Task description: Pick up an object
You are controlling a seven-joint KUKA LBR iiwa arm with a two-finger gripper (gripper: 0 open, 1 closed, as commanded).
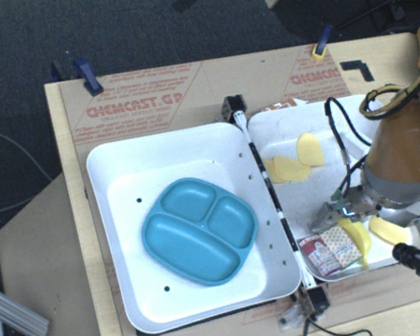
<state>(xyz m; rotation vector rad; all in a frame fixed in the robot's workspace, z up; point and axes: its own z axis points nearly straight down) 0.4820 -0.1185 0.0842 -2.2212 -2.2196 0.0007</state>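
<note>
In the right bin [311, 193], my gripper [330, 217] hangs low over the front part, just above a red and white patterned packet [328, 252]. A yellow banana-shaped object [358, 238] lies beside the packet, right under the wrist. Another yellow piece [387, 230] sits further right, partly covered by the arm. Two pale yellow pieces [296, 161] lie toward the back of this bin, apart from the gripper. The grey arm with its orange band [404, 153] covers the right side of the bin.
The left bin [115, 180] holds a blue divided plate [198, 230]. A black divider [265, 185] runs between the two bins. Black cables [341, 136] loop over the right bin near the arm. Blue and yellow clamps stand at the board's back edge.
</note>
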